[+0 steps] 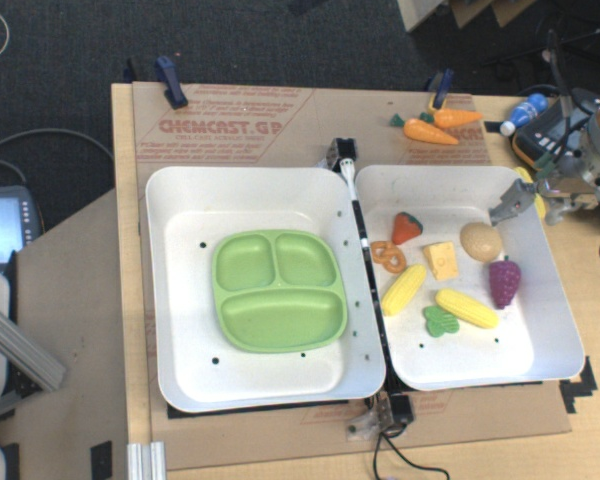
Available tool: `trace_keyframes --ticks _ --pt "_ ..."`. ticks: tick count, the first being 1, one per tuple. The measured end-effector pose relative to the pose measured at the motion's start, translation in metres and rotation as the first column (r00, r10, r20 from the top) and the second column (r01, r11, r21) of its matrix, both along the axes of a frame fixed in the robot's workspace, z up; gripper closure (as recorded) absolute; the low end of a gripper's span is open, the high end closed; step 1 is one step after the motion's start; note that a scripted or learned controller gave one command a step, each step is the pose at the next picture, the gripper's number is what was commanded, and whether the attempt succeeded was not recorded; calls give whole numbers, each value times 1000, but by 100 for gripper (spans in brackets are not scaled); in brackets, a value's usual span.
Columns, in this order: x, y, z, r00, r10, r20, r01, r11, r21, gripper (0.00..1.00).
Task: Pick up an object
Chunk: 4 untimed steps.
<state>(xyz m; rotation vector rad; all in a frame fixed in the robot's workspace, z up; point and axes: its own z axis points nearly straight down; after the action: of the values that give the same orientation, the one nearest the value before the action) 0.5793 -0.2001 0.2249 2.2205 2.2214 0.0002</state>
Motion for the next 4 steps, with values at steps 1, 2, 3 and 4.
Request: trace_keyframes --ticks 1,2,3,4 --pt "-52 50 -147 1000 0 -9 0 1000 5 0" --pt "-48 47 -130 1000 -2 3 2 1000 -1 100" --pt "-88 -8 -24 1000 -7 8 7 1000 -6 100" --pt "-89 54 7 1000 5 4 -5 1000 -1 100"
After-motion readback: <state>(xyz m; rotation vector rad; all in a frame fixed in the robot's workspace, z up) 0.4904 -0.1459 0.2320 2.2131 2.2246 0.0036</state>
